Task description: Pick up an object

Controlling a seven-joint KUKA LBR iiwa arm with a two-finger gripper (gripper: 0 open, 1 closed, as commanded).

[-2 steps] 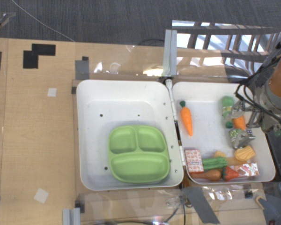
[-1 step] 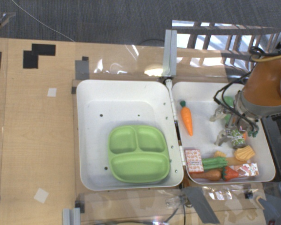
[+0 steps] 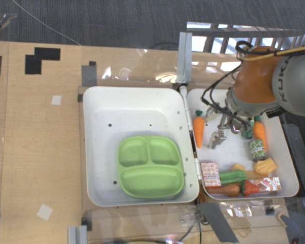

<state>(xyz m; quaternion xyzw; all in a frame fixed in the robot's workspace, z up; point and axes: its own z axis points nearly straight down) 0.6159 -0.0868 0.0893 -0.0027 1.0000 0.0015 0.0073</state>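
Observation:
My gripper [image 3: 217, 139] hangs low over the bare floor of the right bin [image 3: 290, 159], in its upper middle. It is open and nothing sits between its fingers. An orange carrot [image 3: 198, 128] lies just left of it by the bin's left wall. A second carrot [image 3: 260, 132] and a small green can [image 3: 256, 149] lie to its right. Along the bin's front edge are a red-and-white box [image 3: 210, 174], a green vegetable [image 3: 233, 177], a brown sausage [image 3: 226, 189] and a yellow piece [image 3: 265, 165].
The left bin [image 3: 107, 111] holds a green divided plate [image 3: 150, 165] in its front half. The grey arm with its orange band [image 3: 254, 80] reaches in over the right bin's back right corner. A metal divider [image 3: 190, 136] separates the bins.

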